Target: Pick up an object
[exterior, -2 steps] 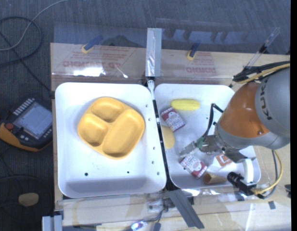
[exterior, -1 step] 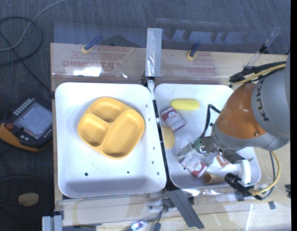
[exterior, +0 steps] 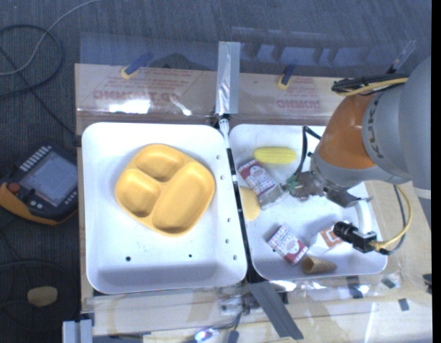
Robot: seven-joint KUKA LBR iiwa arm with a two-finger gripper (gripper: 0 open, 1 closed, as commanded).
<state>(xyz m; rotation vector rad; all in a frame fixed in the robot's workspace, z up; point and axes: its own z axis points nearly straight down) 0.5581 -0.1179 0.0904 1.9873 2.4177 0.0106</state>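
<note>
Claw: gripper (exterior: 297, 186) sits low in the right bin (exterior: 274, 259), under the orange wrist band; can't tell its state, the wrist covers it.
Nearest target: red-and-white packet (exterior: 257, 178), just left of the claw, lying flat and tilted, possibly touching the tip. Looks like a light, thin, crinkly wrapper, slick on its face. Judgement: take it across the short edges or pinch a raised corner; a flat press would likely slide off.
Other picks: yellow corn cob (exterior: 275, 155), up and left of the claw, near. Probably a toy, light, rounded, may roll; grab across the middle.
Second packet (exterior: 286, 243): below the claw, a little left, apart from it. Same light, slippery wrapper.
Cone piece (exterior: 318, 266): below and slightly right, near the bin's front wall. Small, tapered, looks stiff, could squirt out of a pinch.
Yellow disc (exterior: 249, 204): left and below, against the bin's left wall; partly tucked under the rim, hard to reach.
Left bin (exterior: 113, 259): well left of the claw, holds a yellow divided plate (exterior: 165, 188). Wide, smooth, shallow; only the rim offers a hold.
Hidden: small item near the black fitting (exterior: 352, 234), right and below the claw, too small to name. Arm blocks the bin's far right corner.
</note>
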